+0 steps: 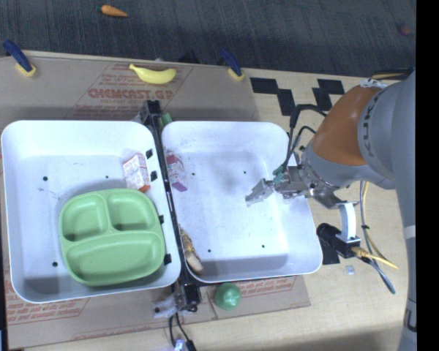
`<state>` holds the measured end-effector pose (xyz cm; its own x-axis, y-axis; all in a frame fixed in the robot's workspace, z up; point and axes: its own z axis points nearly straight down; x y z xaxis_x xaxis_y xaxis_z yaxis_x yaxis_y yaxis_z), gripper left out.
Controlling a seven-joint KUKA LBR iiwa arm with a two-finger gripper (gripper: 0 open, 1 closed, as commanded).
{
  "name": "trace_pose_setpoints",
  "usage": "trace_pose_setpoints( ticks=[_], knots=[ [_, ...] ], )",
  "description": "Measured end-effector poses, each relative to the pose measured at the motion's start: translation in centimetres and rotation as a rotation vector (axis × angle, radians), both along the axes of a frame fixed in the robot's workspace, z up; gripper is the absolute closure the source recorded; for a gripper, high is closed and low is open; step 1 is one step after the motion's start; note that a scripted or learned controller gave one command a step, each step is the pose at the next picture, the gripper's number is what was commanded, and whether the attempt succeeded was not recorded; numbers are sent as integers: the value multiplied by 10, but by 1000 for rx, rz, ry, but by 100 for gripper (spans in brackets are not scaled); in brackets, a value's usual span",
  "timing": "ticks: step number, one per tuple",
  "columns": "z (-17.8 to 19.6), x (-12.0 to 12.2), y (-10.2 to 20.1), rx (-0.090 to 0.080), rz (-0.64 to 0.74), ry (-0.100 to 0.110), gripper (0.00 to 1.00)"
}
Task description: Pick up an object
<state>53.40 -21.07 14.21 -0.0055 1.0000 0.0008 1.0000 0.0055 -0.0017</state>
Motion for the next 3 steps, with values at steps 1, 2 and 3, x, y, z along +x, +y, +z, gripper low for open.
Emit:
trace_pose_setpoints(
  ticks=[1, 2, 3],
  knots=[
    [-44, -46, 18, 1, 2, 3, 0],
    [-34, 33, 0, 0, -1, -2, 0],
    [-27, -31, 41, 0, 1, 2, 0]
  ],
)
